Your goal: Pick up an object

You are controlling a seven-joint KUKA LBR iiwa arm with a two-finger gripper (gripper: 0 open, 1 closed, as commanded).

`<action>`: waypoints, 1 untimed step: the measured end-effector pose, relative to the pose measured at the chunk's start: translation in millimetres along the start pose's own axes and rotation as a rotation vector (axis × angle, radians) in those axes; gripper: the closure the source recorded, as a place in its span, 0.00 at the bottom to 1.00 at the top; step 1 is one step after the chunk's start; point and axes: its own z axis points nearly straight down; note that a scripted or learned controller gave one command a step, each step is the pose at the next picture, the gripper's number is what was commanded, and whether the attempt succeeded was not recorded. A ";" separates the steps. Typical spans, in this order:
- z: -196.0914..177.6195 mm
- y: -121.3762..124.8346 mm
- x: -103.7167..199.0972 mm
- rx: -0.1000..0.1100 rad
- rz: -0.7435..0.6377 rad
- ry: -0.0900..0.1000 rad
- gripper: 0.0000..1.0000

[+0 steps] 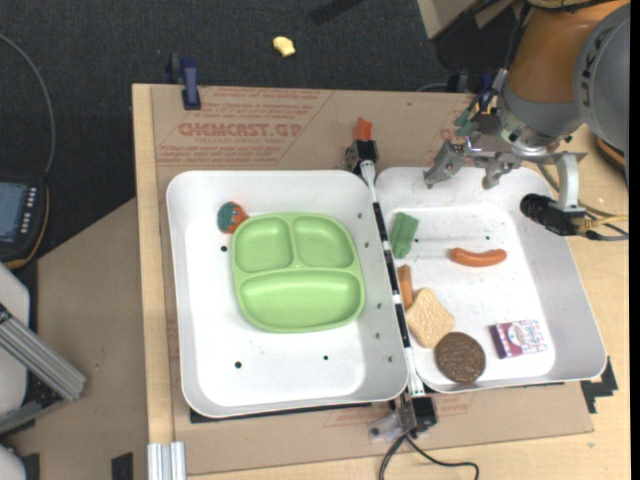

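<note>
From the overhead camera view we see the gripper poised above the right bin's far edge, jaws apart and holding nothing, likely lined up for a descent. That bin offers a sausage, cracker, brown disc, purple packet and green block; the left bin holds a green divided plate

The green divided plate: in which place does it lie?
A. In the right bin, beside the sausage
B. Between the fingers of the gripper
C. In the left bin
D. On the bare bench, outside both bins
C: the green divided plate lies flat inside the left bin, while the sausage is in the right bin and the gripper hangs over that bin's far edge.
</note>
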 end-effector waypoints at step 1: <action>117.8 -51.0 2.1 0.009 0.002 0.001 0.00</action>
